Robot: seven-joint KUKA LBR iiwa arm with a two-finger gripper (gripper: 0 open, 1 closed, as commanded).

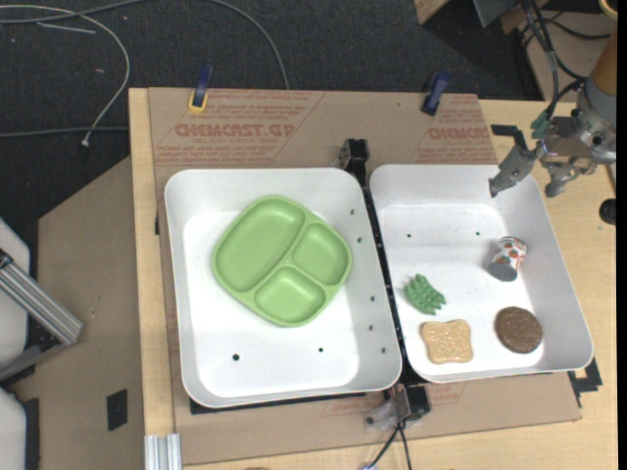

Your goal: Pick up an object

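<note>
the gripper (536,173) hangs spread and unloaded over the right bin's (443,186) far corner. the small patterned cup (506,257), nearest below, lies tipped and could roll from the fingers.

**Two bins side by side on the bench**

The left bin (196,360) holds a divided plate (282,259) near its middle. The right bin (431,189) holds four small things toward its near half: a cup (506,258) lying by the right wall, a leafy piece (425,294) near the left wall, a cracker (447,341) in front of that, and a round cookie (517,329) right of the cracker. The hand (536,172) hangs over the right bin's far right corner.
</note>
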